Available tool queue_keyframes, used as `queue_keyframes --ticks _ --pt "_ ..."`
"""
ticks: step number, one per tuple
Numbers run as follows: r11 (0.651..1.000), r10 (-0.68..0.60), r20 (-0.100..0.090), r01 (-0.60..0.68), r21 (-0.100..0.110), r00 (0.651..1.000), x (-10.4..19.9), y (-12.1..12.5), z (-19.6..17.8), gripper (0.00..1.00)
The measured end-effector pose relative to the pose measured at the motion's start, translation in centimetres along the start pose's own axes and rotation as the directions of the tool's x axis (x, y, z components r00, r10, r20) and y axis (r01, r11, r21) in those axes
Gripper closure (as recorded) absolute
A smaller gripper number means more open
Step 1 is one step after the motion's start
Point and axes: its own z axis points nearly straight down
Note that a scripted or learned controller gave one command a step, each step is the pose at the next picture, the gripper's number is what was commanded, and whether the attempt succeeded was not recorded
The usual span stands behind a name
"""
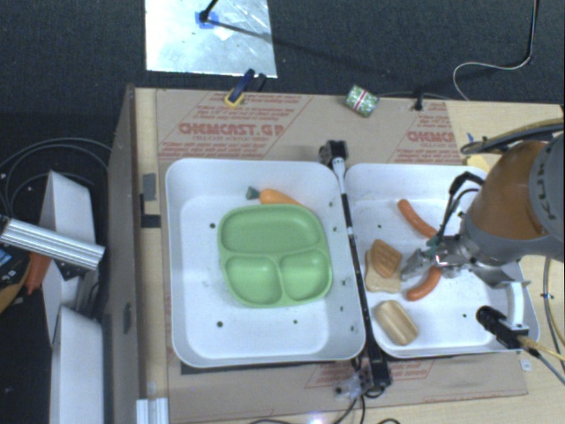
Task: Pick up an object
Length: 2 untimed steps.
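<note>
Hot dog sausage (425, 283) sits in the right bin (459, 338), tilted, upper end right at the gripper (422, 264) — fingers look clamped on that end, though the blur makes it hard to be sure. Second sausage (415, 217) lies apart, further back in the same bin. Toast slice (384, 265) just left of the gripper; bread roll (396, 321) near the front. Left bin (199, 325) holds a green divided tray (274, 254) with a carrot (281, 198) behind it.
</note>
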Motion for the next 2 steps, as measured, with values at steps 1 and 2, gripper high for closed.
queue_keyframes --ticks 1,2 --pt "1.000 0.000 0.000 0.000 -0.002 1.000 0.0 0.1 -1.1 1.00" --pt "1.000 -0.003 -0.001 0.003 -0.004 1.000 8.2 4.3 -10.1 1.00"
